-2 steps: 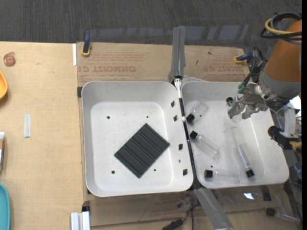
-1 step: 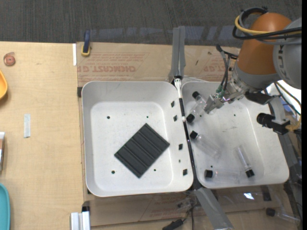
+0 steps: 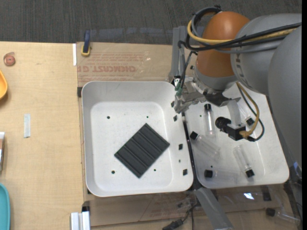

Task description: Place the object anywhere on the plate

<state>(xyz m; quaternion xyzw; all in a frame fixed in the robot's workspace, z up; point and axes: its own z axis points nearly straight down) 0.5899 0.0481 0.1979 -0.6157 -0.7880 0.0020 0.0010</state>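
- In the right bin [image 3: 268, 176], near its front edge, lie clear plastic tubes with black caps [image 3: 242, 161], the likely objects to be moved.
- The dark ribbed plate [image 3: 142, 149] lies flat in the left bin [image 3: 96, 128], turned diagonally, its long axis running from near-left to far-right.
- The gripper [image 3: 211, 110] hangs over the right bin's far-left part; one tube [image 3: 209, 120] stands just beneath it. I cannot tell its state.
- The plate lies to the gripper's left and nearer in the view, across the rims between the bins.
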